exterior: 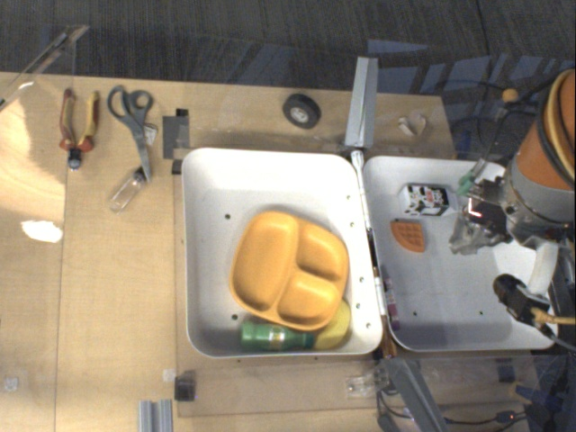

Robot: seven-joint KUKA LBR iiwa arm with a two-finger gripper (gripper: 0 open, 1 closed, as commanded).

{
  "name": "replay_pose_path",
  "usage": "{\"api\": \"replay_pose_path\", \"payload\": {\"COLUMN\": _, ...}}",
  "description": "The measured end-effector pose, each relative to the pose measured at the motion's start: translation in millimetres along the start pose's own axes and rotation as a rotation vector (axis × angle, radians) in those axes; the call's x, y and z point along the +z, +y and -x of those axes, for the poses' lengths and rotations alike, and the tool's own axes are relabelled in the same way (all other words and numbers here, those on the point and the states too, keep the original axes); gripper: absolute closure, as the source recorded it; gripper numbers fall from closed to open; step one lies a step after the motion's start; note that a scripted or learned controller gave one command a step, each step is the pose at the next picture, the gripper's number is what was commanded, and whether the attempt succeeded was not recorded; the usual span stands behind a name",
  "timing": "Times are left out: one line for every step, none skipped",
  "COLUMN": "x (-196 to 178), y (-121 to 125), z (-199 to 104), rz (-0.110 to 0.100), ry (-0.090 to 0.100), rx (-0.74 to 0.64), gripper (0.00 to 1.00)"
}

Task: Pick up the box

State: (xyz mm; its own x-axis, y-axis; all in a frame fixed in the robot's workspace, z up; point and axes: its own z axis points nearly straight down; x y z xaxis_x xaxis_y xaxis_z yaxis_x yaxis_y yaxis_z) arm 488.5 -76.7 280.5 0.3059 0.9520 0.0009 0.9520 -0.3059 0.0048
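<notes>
Over in the right bin (450,318), the small black-and-white box (425,199) lies flat near the far left corner, with a round orange piece (409,236) just beside it toward the camera. Close to the box's right hangs the gripper (474,226), apart from it; whether its fingers are spread or closed cannot be told. A yellow divided tray (290,268) rests in the left bin (207,241) over a green bottle (270,335).

Wooden bench (90,268), two white bins (202,241) side by side, scissors (135,120), pliers (76,124), tape roll (301,111)
</notes>
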Motion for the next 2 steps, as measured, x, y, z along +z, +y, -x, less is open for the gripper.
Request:
{"api": "replay_pose_path", "payload": {"x": 9.0, "y": -5.0, "z": -14.8, "rz": -0.001, "ry": 0.000, "rx": 0.024, "gripper": 1.00}}
{"api": "replay_pose_path", "payload": {"x": -0.7, "y": -4.0, "z": -11.4, "rz": -0.001, "ry": -0.001, "rx": -0.063, "gripper": 1.00}}
